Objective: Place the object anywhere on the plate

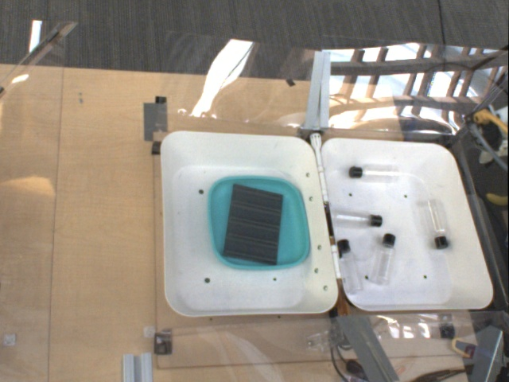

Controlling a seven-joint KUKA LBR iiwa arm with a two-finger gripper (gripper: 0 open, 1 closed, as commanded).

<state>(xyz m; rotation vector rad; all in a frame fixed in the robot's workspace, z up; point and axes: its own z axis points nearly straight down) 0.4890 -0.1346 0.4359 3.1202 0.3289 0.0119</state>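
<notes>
A dark grey ribbed rectangular block [254, 224] lies flat on the teal square plate [296, 237], which sits in the middle of the left white bin [183, 213]. The block rests wholly within the plate's rim, slightly tilted.
The right white bin [465, 237] holds several clear vials with black caps, such as one at the back [367, 170], one at the centre [359, 220] and one on the right [438, 226]. A metal frame [413, 78] stands behind the bins. Wooden bench surface lies to the left.
</notes>
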